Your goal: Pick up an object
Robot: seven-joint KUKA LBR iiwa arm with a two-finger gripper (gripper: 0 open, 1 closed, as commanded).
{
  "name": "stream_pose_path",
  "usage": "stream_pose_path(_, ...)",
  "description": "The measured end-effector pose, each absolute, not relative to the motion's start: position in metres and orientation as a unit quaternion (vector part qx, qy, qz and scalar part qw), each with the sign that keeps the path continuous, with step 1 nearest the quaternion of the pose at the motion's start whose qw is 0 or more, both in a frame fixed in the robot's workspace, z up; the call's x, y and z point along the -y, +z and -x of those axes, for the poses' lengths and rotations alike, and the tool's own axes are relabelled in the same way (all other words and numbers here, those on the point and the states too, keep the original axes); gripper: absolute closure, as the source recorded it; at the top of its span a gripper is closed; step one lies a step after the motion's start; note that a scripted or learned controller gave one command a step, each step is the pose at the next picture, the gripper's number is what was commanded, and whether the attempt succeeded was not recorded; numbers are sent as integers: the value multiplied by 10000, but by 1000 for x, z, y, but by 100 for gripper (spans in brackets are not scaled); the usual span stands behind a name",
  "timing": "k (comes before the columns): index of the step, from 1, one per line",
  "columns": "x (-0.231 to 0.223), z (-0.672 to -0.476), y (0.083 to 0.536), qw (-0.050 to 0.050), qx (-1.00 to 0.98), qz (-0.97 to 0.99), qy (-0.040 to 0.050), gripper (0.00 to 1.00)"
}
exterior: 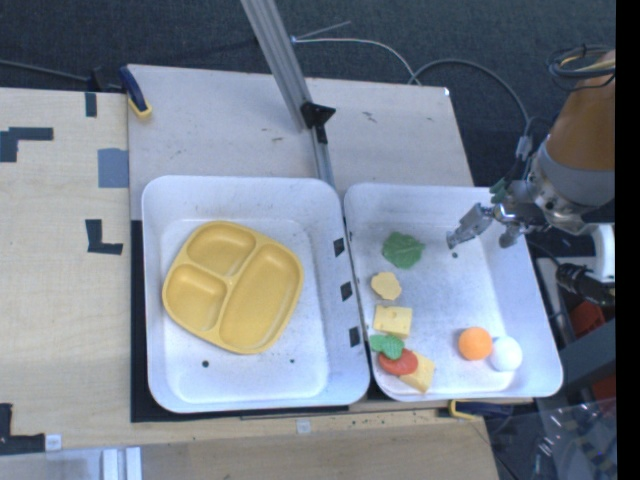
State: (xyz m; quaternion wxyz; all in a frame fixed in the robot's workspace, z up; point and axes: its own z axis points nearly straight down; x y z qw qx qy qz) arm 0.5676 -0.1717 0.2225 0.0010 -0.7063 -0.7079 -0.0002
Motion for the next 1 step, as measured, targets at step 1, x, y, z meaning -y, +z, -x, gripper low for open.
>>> stream_pose_path(1,149,-651,225,-11,7093,7049,-13,0)
